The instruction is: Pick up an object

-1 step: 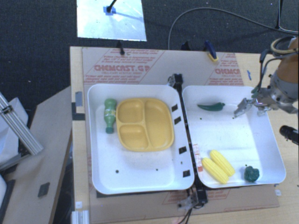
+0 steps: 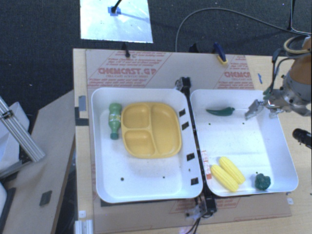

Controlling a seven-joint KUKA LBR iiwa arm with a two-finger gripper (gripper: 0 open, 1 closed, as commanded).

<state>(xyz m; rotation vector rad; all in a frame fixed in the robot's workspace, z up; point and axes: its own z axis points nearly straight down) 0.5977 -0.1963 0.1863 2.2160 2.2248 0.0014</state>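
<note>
A: Entry. Grey arm with orange band enters from the right of the camera view. Its metal two-finger hand [image 2: 254,109] sits over the upper right part of the right shallow white plastic bin [image 2: 287,152]. Nothing lies between the fingers. Whether they stand spread or closed I cannot tell; the tips are too small and blurred.

B: Nearest candidate?

A: The dark green toy chilli pepper [image 2: 220,111], lying on the bin floor near the back wall. It is to the hand's left in this view, near but not touching. Long axis runs roughly left to right, stem end toward the hand, pointed end toward the divider between the bins.

B: Others in that bin?

A: Two yellow toy corn cobs [image 2: 227,173], side by side and touching, lying on a diagonal at the front. A small dark green knobbly toy vegetable [image 2: 262,181] just beside them at the front right. All well apart from the hand.

B: Left bin?

A: A yellow three-compartment plastic plate [image 2: 150,130], with a green toy bottle [image 2: 114,120] lying along its left rim. Farthest off.

B: Judgement?

A: The pepper is the likely target. The fingers should close across its narrow width, so a sideways shift left, then descent. Slim and low; a slip looks possible.
</note>
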